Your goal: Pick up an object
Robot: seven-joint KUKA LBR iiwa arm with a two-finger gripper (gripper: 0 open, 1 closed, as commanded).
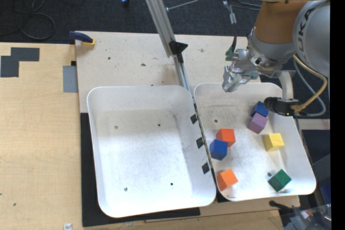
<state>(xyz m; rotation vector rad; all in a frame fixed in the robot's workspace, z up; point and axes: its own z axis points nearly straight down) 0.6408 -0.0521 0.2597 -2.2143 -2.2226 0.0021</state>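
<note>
**Arm over right bin's far edge, nothing held**

Camera view: gripper (233,82) hangs over far rim of right bin (302,187), tips down. Fingers (228,85) look close together w/ nothing between them; blurry, small gap possible. All blocks lie in right bin, apart from the fingers. Blue block (260,109) + purple block (257,123) touching, near the fingers, to their right and toward the viewer. Yellow block (274,141) a bit past those. Orange block (226,137) and dark blue block (218,149) touching, straight toward the viewer from the fingers. 2nd orange block (227,178) and green block (279,180) well apart from the fingers, at near end. Left bin (102,191) sits left of the fingers, on desk (38,143). Slanted metal bar (159,13) crosses behind, left of the fingers.
</note>
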